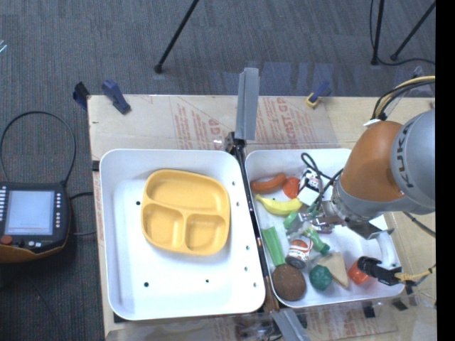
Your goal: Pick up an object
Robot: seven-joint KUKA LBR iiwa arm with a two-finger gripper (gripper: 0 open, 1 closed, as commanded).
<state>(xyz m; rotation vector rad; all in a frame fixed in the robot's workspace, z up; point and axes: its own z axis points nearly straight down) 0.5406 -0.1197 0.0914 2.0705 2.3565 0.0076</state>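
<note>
The toy food sits crowded in the right bin (334, 300): a hot dog (268, 183) and tomato (291, 187) at the back, a banana (279, 205) just in front of them, a green stick (272, 245) along the left wall, a small can (299, 252), a brown round patty (289, 281) and a dark green lump (320, 277) (perhaps broccoli) near the front. The pincer (313, 219) hangs low above the pile between banana and can; whether it is open or grips anything I cannot tell. The left bin (121, 275) holds a yellow divided plate (186, 211). A teach pendant (32, 215) lies off the counter (178, 123).
</note>
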